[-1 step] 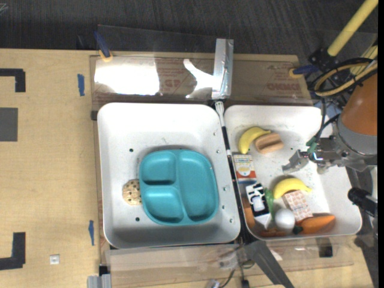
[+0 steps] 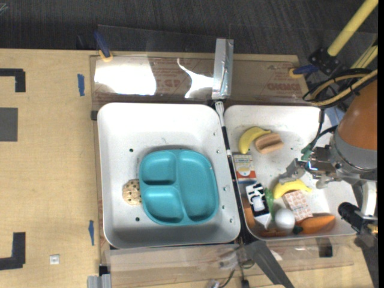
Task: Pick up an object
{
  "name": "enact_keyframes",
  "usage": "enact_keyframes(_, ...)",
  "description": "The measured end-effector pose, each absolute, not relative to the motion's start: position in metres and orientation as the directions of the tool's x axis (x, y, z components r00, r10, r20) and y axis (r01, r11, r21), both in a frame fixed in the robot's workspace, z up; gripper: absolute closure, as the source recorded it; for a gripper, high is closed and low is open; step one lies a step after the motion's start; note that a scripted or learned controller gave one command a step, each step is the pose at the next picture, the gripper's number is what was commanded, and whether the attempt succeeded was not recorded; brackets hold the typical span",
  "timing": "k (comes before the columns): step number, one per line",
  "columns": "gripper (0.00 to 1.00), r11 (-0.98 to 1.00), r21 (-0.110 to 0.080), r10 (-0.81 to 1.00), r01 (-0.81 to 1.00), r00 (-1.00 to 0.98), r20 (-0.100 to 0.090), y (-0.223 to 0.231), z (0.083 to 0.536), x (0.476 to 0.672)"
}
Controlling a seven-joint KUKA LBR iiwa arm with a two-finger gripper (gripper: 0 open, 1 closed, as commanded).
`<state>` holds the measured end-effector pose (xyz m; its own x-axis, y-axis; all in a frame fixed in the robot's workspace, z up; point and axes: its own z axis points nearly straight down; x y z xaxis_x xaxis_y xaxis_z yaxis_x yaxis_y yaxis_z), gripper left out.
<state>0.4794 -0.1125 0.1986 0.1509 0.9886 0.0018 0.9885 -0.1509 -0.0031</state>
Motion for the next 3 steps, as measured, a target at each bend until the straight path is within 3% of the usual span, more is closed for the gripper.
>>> enact_keyframes(1,0.0,0.122,0.023,0.993,0.992,-0.122,-0.01,-0.124,0.096,0.486)
enact_keyframes(2,0.0,0.172,0.027,0.985,0.985,-0.172,-0.012,-0.116,0.097,0.545)
enact_keyframes(3,0.0,0.093,0.006,0.996,0.996,-0.093,-0.005,-0.218,0.147,0.56)
